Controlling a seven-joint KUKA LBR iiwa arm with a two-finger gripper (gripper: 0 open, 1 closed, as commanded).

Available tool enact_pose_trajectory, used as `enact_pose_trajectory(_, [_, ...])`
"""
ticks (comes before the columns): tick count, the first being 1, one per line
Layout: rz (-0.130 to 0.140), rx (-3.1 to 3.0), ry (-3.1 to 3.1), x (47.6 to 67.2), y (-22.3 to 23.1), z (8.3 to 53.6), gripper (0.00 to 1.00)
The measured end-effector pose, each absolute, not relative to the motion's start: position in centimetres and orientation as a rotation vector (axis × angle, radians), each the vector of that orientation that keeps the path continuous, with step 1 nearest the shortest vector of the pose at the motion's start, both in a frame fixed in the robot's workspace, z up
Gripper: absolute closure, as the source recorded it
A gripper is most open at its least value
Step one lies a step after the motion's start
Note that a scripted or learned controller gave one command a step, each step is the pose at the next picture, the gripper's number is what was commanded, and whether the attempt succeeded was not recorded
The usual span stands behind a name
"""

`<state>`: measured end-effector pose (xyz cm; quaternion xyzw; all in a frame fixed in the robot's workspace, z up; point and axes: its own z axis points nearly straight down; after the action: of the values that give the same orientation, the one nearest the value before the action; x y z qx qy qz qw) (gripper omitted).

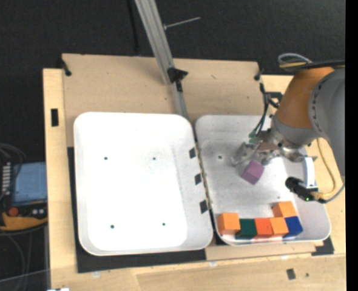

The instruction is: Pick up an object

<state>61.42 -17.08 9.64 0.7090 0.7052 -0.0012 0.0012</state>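
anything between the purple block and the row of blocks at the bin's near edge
No. In the camera view, bare white bin floor separates the purple block from the row of blocks.

Purple block [252, 172] — tilted, mid right bin [227, 132].

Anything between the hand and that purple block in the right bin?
Nothing visible. The hand sits right at the purple block, which lies alone mid-bin in the right bin. The row of orange, green and blue blocks lies apart, along the near wall.
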Motion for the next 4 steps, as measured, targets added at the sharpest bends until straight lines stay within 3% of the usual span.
enact_pose_trajectory(1, [0.004, 2.229, 2.206, 61.6, -17.1, 10.9, 1.00])
enact_pose_trajectory(4, [0.005, 2.218, 2.219, 61.9, -17.8, 22.9, 1.00])
